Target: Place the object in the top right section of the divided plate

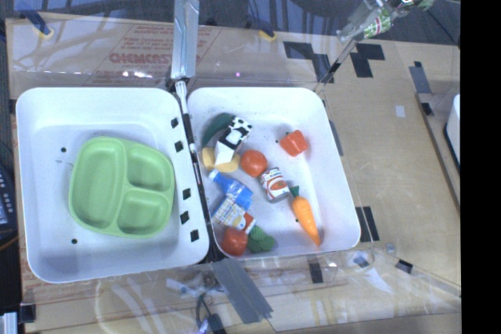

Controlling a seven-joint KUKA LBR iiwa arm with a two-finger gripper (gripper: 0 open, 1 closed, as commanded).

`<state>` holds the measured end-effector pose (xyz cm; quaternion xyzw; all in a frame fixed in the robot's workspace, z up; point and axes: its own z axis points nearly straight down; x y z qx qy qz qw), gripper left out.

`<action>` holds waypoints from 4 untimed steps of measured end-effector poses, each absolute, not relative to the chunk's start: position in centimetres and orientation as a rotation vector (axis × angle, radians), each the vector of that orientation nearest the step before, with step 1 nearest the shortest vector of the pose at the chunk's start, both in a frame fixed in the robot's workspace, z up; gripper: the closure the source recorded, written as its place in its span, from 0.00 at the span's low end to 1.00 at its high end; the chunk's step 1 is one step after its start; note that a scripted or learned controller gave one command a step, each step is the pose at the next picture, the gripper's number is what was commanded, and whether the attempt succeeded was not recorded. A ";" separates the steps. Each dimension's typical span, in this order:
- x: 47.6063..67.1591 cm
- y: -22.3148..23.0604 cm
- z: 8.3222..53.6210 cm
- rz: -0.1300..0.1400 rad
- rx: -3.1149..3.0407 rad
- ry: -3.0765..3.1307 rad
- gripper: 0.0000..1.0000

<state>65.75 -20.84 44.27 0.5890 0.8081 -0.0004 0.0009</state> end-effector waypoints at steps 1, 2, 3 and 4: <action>65.7 -20.9 44.2 -0.003 1.559 2.728 0.00; 65.7 -20.9 44.2 -0.003 1.135 2.931 0.00; 64.9 -20.8 44.2 -0.002 0.750 3.057 0.00; 64.9 -20.8 44.3 -0.001 0.645 3.079 0.00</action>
